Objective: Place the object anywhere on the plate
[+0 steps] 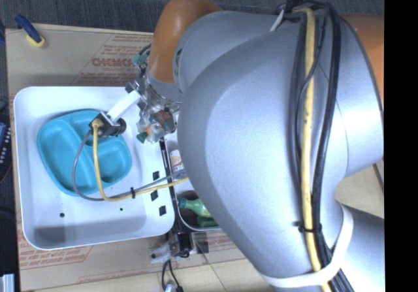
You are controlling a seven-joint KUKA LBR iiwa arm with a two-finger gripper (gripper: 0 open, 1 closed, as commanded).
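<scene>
Camera view: claw (152, 124) just beside blue divided plate (60, 153) in left bin (46, 215); open or closed, cannot tell; placing step likely; next: shift over plate, lower.

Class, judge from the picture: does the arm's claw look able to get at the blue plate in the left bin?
Probably yes. The claw hangs beside the blue plate at its right rim, above the left bin, and no loose thing lies between them.

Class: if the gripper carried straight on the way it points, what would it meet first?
Likely the left bin floor beside the blue plate; depth is unclear, so the gripper might meet the plate's rim instead.
</scene>
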